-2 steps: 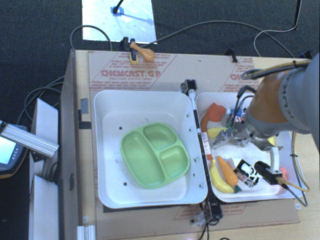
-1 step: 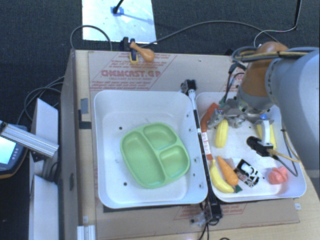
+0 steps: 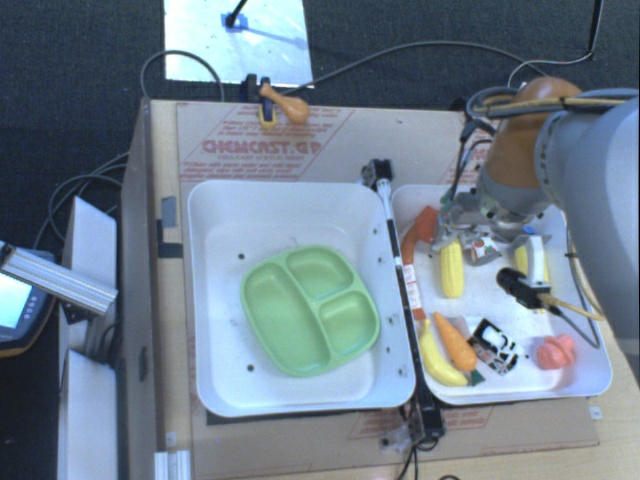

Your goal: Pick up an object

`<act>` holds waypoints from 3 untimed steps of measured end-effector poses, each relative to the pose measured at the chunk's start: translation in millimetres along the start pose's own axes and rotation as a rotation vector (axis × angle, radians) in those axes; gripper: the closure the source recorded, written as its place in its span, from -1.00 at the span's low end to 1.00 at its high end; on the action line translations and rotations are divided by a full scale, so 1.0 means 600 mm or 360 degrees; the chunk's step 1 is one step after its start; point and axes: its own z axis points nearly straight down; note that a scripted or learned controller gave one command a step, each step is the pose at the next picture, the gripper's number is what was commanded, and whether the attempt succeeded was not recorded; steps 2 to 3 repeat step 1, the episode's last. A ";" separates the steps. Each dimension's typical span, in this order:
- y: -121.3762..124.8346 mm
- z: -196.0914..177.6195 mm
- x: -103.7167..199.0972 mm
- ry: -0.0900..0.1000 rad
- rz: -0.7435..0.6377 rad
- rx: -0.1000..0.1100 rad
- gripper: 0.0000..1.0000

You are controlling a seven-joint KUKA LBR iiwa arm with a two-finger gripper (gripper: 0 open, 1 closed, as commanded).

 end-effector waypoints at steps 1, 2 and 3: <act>-0.051 -0.153 0.107 0.0001 -0.0002 -0.0022 1.00; -0.051 -0.153 0.107 0.0001 -0.0002 -0.0022 1.00; -0.051 -0.153 0.107 0.0001 -0.0002 -0.0022 1.00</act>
